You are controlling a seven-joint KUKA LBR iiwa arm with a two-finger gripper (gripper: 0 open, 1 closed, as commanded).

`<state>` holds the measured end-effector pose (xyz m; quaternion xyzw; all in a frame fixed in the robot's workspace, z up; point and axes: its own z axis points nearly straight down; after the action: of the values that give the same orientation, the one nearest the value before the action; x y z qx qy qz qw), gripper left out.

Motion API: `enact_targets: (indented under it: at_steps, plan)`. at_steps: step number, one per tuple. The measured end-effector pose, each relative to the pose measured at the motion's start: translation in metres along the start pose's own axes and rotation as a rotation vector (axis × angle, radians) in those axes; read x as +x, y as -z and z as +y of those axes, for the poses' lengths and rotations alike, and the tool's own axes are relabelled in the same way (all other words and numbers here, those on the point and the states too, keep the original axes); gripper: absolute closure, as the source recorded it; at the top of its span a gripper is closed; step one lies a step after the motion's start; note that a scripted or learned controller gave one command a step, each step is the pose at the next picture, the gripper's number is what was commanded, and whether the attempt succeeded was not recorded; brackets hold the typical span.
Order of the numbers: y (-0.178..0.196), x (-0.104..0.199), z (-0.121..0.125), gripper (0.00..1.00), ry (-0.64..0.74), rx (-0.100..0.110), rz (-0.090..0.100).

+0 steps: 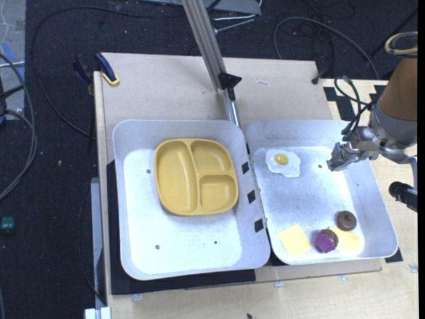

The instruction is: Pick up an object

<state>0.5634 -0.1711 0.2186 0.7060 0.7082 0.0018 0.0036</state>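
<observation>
Hovering near right bin's [372, 198] far-right rim, gripper [336, 162] grip state unclear; open floor mid-bin. Fried egg [283, 163]: white, yellow yolk.

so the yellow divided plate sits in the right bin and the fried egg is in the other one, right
Not quite. The camera view shows the yellow divided plate in the left bin, not the right. The fried egg is in the other one, the right bin.

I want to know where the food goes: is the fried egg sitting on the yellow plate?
No, the fried egg lies in the right bin, apart from the yellow plate.
</observation>
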Motion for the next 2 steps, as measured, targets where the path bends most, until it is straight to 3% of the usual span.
enact_targets:
  at_steps: [1,2]
  plan:
    - [0.054,0.0,0.002,1.0,0.0,0.0,0.0]
    - [0.057,0.057,0.018,1.0,0.005,0.005,0.004]
